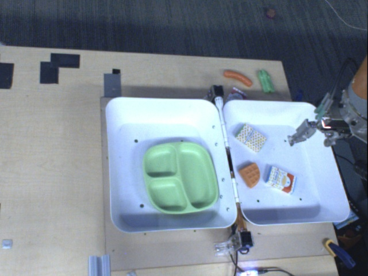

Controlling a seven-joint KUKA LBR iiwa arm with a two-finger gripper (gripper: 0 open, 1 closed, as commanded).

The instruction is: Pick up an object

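The gripper (313, 132) hangs over the right bin's (299, 211) far right side, and only one grey finger (301, 133) reads clearly, slanting down-left; the other is lost in the blur by the wrist, so whether they're spread or closed, can't tell. Nothing visible between them. Behind it the arm (352, 109) is cut off by the frame's right edge, its orange band just peeking in.

Below and left of the gripper, three objects lie on the bin floor, all apart from it: a white packet with coloured dots (250, 137) near the far left, an orange waffle-like piece (249, 174) toward the dividing edge, and just beside that a small white carton with red and blue print (280, 179). Its print is too small to read. Bare white floor surrounds the finger, and the near strip of the bin is open too.

Left bin (123, 154): a green divided plate (180, 176) sits mid-floor with room all round. On the bench beyond the bins, an orange sausage shape (238, 77) and a green item (265, 80), hard to identify.
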